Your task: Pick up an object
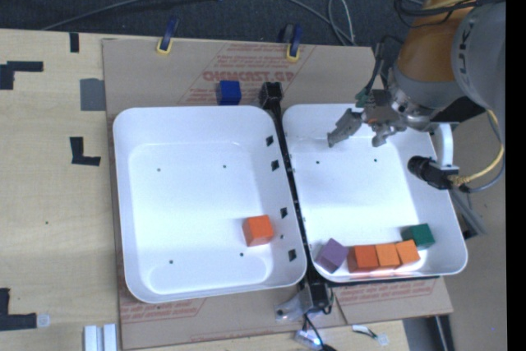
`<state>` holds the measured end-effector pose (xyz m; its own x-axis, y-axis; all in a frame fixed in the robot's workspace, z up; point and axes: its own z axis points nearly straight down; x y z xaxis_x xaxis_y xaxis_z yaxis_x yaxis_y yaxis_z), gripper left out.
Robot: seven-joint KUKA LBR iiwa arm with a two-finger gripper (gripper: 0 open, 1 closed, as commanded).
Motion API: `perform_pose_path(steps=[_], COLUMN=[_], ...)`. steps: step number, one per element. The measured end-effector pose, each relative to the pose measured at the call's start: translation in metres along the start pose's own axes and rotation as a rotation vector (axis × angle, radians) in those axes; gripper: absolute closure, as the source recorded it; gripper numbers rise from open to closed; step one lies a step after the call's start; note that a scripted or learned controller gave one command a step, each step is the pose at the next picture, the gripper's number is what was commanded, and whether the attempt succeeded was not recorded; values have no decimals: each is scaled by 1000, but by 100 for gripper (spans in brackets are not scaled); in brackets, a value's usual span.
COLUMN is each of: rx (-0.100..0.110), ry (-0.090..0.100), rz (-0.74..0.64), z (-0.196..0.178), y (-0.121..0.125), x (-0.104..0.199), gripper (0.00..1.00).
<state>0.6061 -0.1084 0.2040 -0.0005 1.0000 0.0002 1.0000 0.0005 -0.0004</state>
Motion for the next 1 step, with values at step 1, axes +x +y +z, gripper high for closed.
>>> perform_pose_path(steps=[1], rx=[1], ry=[1], rz=[-45], z=[16], y=[-12], x=[55], gripper=[0])
